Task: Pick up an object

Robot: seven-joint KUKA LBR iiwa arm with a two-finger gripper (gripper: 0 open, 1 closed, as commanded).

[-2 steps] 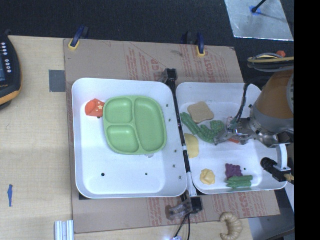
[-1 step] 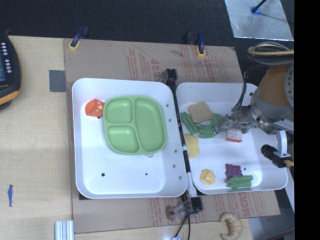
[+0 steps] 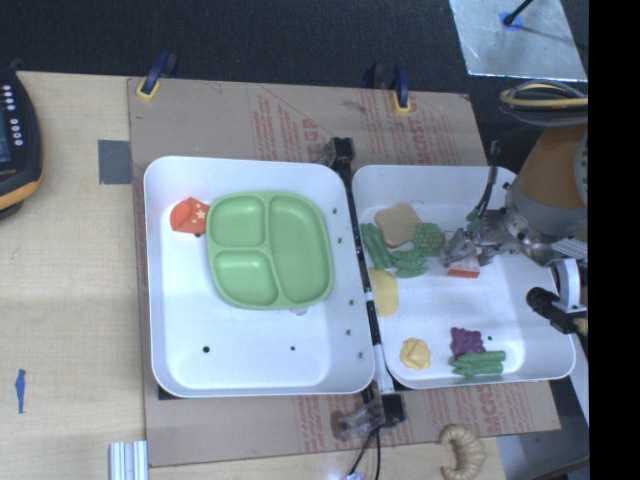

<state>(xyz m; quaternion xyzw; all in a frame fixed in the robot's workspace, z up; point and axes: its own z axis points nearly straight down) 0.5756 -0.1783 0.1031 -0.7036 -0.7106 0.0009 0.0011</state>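
With the hand (image 3: pixel 462 251) low over a small red piece (image 3: pixel 462 272) in the right bin (image 3: pixel 530 363), grip state untellable, it may slip off the flat piece.

The bench (image 3: pixel 70 298) is pale wood, and a brown cardboard sheet (image 3: pixel 300 128) printed with red lettering lies flat on it, held at its far edge by clamps (one yellow (image 3: pixel 152 76), one blue and yellow (image 3: pixel 401 90)). Two shallow white bins sit side by side on the cardboard, the left bin (image 3: pixel 180 358) touching the right bin (image 3: pixel 535 353) along a shared middle edge. A black and orange handheld controller (image 3: pixel 15 138) rests at the bench's left edge, and a tan curled object (image 3: pixel 462 450) lies near the front.
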